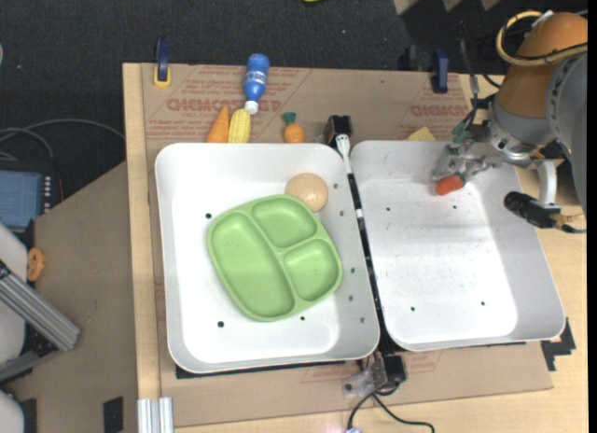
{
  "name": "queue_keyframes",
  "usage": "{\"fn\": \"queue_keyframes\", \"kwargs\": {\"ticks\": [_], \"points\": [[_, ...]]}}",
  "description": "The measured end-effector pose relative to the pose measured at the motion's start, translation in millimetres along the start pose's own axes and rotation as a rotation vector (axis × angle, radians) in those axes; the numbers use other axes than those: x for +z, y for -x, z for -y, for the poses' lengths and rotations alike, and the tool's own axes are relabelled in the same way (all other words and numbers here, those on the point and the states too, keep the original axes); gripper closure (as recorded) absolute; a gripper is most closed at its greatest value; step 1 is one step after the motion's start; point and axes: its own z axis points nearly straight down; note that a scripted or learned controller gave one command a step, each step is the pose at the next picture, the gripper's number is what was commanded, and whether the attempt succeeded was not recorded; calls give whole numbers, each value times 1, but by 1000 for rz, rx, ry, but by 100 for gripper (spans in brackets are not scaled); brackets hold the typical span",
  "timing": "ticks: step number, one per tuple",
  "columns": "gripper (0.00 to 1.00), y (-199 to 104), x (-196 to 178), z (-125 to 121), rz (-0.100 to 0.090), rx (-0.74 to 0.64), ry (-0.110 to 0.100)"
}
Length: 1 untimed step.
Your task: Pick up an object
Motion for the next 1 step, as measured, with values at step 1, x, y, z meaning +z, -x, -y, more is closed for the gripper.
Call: {"fn": "queue_keyframes", "kwargs": {"ticks": [1], "points": [[100, -62, -91, 89, -8, -2, -10]]}}
